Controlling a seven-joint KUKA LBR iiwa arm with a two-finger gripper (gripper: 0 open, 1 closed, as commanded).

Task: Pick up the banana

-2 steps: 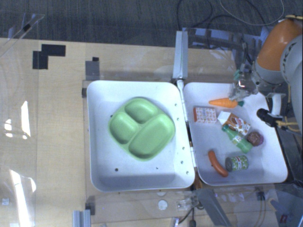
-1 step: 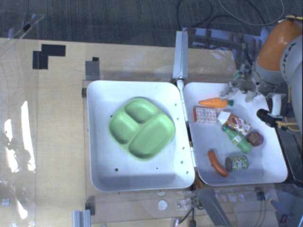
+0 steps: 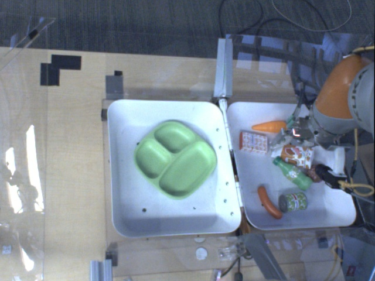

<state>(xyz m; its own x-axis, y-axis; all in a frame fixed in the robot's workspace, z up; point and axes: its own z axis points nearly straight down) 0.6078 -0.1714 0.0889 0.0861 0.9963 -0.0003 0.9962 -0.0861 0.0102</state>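
The arm (image 3: 345, 92) is reaching in from the right, its orange band sitting over the far right corner of the right bin (image 3: 328, 216). The claw (image 3: 296, 132) is hanging low over the upper middle of that bin. Whether it is open or closed, I cannot tell from this angle, as the wrist is covering it. Nothing can be seen gripped in it.

Where the banana is lying, I cannot tell either, so its place relative to the claw is staying unclear.

Around the claw, things are crowding in. An orange carrot (image 3: 269, 126) is lying just to its left, pointing towards the bin's left wall. A red-and-white packet (image 3: 254, 141) is resting flat just below the carrot. A colourful pouch (image 3: 297, 155) is sitting right beneath the claw, very near it, though contact is not clear. A green bottle (image 3: 293, 173) is lying on its side just below the pouch, tilted down to the right. Nearer the front edge, a red sausage (image 3: 269, 202) is lying at a slant, and a small can (image 3: 293, 201) is standing just beside it on the right.

Over in the left bin (image 3: 126, 215), a green divided plate (image 3: 176, 158) is sitting in the middle, well apart from the claw.
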